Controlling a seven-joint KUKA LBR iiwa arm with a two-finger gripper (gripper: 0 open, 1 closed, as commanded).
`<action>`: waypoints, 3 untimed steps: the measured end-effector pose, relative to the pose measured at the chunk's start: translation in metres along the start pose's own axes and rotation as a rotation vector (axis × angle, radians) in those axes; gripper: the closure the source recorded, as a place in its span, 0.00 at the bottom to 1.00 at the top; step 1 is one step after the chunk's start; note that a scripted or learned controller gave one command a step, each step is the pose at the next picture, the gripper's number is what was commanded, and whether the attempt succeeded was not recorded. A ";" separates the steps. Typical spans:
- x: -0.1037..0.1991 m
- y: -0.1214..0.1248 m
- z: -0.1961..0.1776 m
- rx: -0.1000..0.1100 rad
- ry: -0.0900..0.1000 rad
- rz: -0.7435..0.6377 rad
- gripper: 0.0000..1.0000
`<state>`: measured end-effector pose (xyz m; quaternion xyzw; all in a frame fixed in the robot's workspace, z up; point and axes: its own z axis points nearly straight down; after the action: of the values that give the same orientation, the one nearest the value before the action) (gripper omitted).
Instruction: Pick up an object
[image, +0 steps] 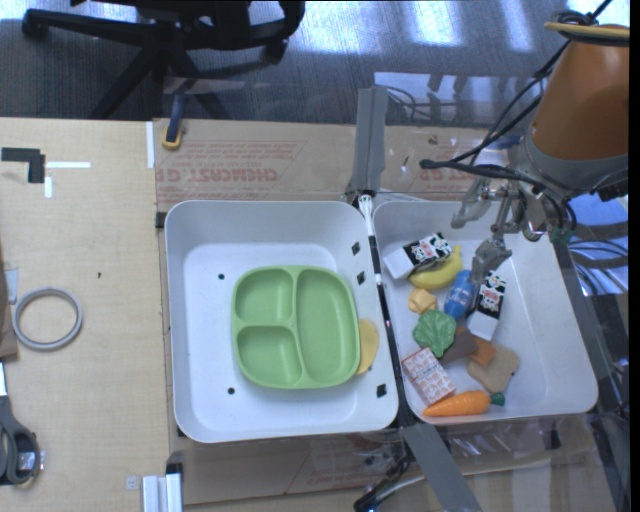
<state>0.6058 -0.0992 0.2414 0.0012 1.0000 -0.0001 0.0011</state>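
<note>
Jaws (487, 262) above cow-print box (489, 297), blue bottle (460, 293) alongside.

A robotics lab, by the look of it — 2 shallow white bins (190, 330) sit side by side on a plywood bench (80, 400) over flattened cardboard (260, 165), an office chair base (170, 35) stands on grey carpet beyond the bench's far edge, and loose cables (500, 130) trail near the grey-and-orange arm (585, 95) — toy food fills the right bin (560, 340).
</note>
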 end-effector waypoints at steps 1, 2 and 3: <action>0.022 -0.008 0.108 0.000 0.001 0.218 0.00; -0.038 -0.008 0.115 0.000 -0.008 0.484 0.00; -0.041 -0.008 0.104 0.002 -0.019 0.481 1.00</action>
<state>0.6466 -0.1076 0.1377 0.2394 0.9709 -0.0006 0.0107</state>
